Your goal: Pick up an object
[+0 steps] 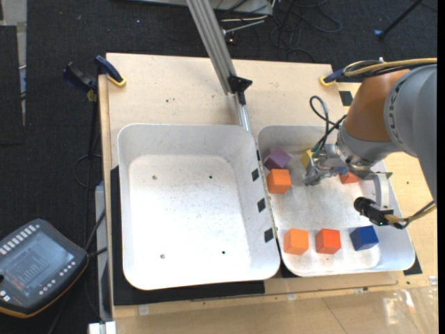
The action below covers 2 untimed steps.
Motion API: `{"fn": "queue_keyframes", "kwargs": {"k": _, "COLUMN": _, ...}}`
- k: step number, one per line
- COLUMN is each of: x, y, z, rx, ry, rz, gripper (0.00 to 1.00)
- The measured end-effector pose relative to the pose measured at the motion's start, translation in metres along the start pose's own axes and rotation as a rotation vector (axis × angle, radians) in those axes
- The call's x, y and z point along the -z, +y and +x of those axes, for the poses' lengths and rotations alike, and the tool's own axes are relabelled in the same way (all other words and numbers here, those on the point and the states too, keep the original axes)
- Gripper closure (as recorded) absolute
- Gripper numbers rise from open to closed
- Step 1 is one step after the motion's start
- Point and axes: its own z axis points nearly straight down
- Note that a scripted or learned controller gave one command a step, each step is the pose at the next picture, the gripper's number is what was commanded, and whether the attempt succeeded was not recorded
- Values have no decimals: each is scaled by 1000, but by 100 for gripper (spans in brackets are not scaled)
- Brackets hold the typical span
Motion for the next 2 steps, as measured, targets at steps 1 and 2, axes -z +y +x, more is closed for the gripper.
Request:
{"fn": "queue_keyframes", "kwargs": {"k": 1, "x": 63, "y": -3, "z": -2, "rx": 1, "ry": -1, "rz": -5, "gripper": 100}}
{"fn": "queue_keyframes", "kwargs": {"k": 2, "x": 107, "y": 3, "z": 2, "rx": 4, "ry": -1, "rz": -4, "gripper": 100}}
